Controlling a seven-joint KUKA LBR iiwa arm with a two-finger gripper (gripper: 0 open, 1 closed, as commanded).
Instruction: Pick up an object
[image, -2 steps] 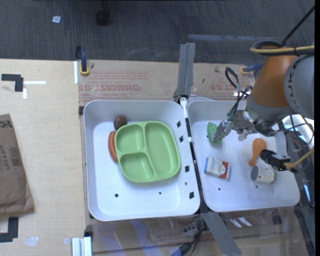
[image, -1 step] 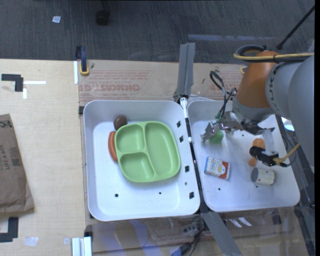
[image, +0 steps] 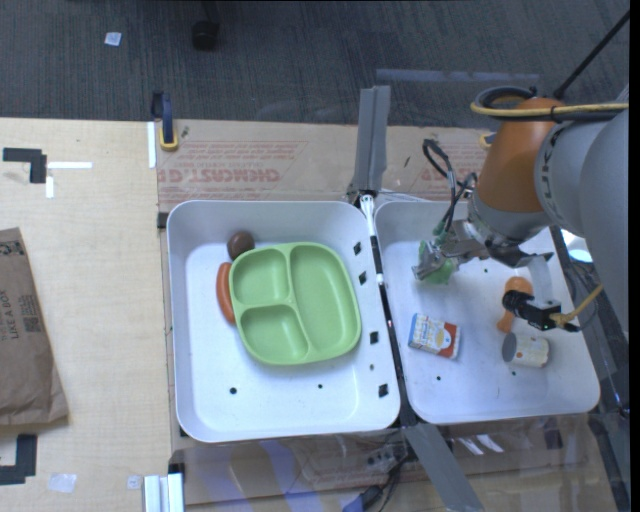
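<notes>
My gripper (image: 441, 252) hangs low over the back left part of the right bin (image: 480, 405). A small green object (image: 431, 270) lies directly under its tip, touching it or nearly so. Whether the object is gripped is hidden by the wrist. Nearer the front of this bin lie a small white, red and blue carton (image: 434, 335), an orange object (image: 517, 298) and a white cup (image: 527, 350) on its side.
The left bin (image: 200, 400) holds a green divided plate (image: 295, 300), a brown round object (image: 240, 244) and an orange-red sausage-shaped item (image: 224, 292) tucked at the plate's left rim. A grey divider (image: 372, 140) rises behind where the bins meet. A brown paper bag (image: 25, 330) lies far left.
</notes>
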